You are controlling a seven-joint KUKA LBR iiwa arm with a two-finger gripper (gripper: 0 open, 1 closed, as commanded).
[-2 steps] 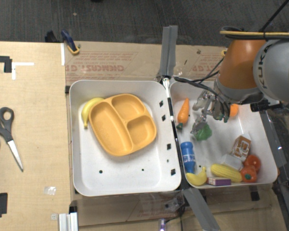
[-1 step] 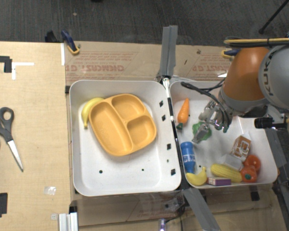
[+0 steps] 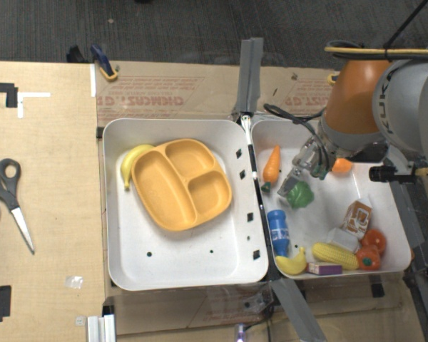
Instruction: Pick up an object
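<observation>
Cardboard-topped bench, two white bins side by side; left bin (image 3: pixel 121 262) has an orange divided plate (image 3: pixel 182 184) with a banana (image 3: pixel 132 161) tucked at its edge. I have the gripper (image 3: pixel 299 178) down in the right bin (image 3: pixel 392 212), fingers reaching toward the green pepper (image 3: pixel 299 195), which sits directly under and touching the tips. Can't tell if they're spread or closed on it. Carrot (image 3: pixel 272 164) lies just left of the gripper, long axis running roughly up-down in view. Blue can (image 3: pixel 277 231), corn (image 3: pixel 335 255) nearer the front wall.
</observation>
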